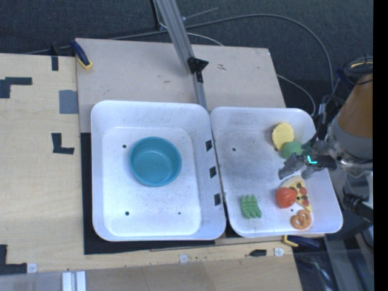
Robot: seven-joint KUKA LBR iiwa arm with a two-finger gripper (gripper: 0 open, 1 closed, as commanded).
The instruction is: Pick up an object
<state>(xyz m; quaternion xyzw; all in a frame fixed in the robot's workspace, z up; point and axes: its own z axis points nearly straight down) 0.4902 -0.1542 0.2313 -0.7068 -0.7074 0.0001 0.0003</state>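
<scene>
Reaching in from the right, the grey arm with its orange band bends down over the right bin, and the gripper hangs low near that bin's right side. Its dark fingers stand spread apart, with nothing between them (a small teal light shows on the gripper body). Just above the fingertips lies a green ball, touching a yellow round piece. Just below them sit a red tomato-like toy and a pizza slice toy, and farther toward the near rim a pretzel-shaped piece. A green ridged toy lies apart to the left. In the left bin stands a blue bowl. No writing or label can be read anywhere.
</scene>
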